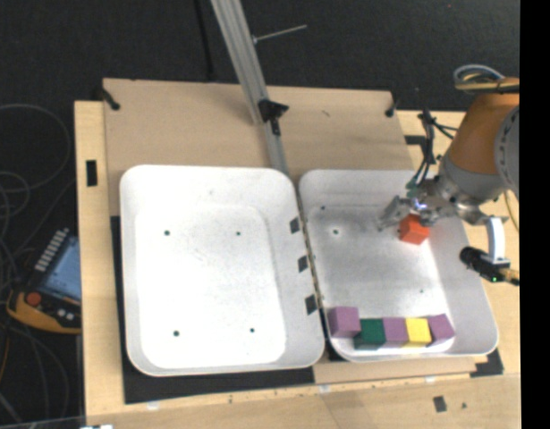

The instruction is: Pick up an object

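A small orange-red block sits in the upper right part of the right white bin. My gripper hangs directly over it, its tip at the block's top edge, and the grey arm with its orange band comes in from the right. Whether the block rests on the bin floor or is raised off it cannot be made out. Along the bin's front wall lies a row of blocks: purple, green, a second purple, yellow and a third purple.
The left white bin adjoins the right one, with black clips along the seam. A slanted metal pole rises behind the bins. A black fitting sits at the right bin's right rim. Cables and a handheld pendant lie left of the bench.
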You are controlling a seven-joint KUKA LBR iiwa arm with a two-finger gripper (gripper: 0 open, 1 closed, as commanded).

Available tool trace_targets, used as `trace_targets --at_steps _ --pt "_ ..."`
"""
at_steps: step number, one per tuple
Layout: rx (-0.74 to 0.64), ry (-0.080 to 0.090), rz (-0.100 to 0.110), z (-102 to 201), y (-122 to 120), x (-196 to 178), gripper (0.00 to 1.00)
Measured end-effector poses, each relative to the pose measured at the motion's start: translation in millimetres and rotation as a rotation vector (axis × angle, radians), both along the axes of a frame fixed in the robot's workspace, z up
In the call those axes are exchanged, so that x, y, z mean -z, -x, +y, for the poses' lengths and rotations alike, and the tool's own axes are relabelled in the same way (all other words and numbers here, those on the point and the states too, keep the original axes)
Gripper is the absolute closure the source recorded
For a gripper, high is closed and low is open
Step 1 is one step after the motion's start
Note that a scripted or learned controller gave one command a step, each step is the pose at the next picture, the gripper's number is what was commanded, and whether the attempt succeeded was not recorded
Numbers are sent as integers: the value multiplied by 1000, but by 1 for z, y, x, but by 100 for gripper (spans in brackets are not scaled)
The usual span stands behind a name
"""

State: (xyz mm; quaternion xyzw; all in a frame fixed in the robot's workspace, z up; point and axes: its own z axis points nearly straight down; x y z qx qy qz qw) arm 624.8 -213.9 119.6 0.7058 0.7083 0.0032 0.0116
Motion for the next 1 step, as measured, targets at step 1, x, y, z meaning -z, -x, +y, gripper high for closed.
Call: trace_targets --at_steps 1 --pt "2 0 -6 0 -5 0 0"
